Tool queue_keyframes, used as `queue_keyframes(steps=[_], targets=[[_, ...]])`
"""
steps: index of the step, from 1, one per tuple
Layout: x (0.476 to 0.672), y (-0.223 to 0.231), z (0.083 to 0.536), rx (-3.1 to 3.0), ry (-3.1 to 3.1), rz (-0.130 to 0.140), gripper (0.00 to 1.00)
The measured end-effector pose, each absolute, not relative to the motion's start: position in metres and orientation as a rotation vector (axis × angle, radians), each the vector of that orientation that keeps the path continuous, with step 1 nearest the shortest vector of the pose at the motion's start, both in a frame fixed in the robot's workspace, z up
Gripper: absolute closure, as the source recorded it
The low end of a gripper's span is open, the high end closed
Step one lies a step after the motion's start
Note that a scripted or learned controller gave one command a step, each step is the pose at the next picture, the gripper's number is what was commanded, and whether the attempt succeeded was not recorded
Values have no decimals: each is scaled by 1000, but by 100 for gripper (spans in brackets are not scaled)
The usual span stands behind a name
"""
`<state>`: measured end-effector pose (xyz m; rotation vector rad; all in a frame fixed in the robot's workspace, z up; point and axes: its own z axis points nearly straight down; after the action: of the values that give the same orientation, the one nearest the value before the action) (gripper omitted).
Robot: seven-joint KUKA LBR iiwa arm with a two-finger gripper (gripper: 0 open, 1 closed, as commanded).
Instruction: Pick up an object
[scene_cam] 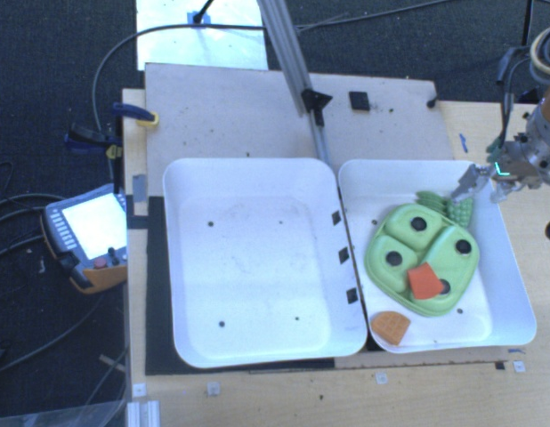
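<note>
Gripper: at upper right of right bin, reaching in from right; open/closed state can't be told.
Green mesh piece: directly under gripper tip, touching green tray's upper edge.
Green tray: just below-left of gripper, tilted, w/ dark spots.
Red block: on tray, below gripper.
Orange wedge: further below-left, on bin rim.
Left bin: well left of gripper.

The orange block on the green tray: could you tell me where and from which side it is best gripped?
Grip the orange block across its two opposite flat sides, coming straight down. It lies on the green tray, apart from the bin's wall, so probably nothing crowds it. The gripper is at the tray's far edge.
</note>
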<state>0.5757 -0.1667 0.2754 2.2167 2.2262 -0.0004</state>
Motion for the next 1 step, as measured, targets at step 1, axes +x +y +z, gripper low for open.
queue_keyframes(steps=[1], targets=[[576, -167, 276, 2215, 2225, 2, 0]])
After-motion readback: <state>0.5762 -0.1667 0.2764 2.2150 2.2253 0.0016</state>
